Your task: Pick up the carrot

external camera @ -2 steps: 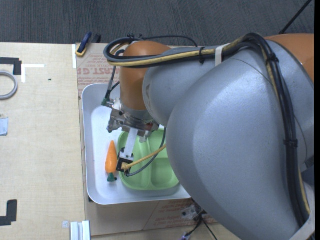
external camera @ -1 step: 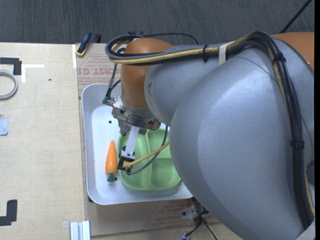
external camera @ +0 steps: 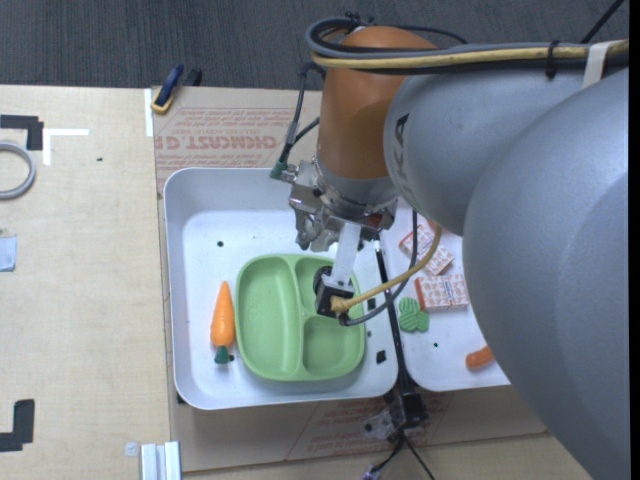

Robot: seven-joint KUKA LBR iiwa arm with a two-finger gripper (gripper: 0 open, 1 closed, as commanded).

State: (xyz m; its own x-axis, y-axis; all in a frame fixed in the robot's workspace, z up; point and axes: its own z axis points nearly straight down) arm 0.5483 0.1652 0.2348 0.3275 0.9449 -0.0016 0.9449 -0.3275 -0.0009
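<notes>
Pick not yet made: the shallow, smooth white bin (external camera: 200, 230) sits under the pincer (external camera: 314, 230), whose state cannot be told, the glossy green divided tray (external camera: 270, 318) lies just below it, and the tapered orange carrot (external camera: 222, 311), green-tipped, lies ungrasped further left beside that tray.

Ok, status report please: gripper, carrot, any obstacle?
Gripper above green tray, apart from carrot. Carrot lying in left bin, not held. Tray close beside it.
</notes>
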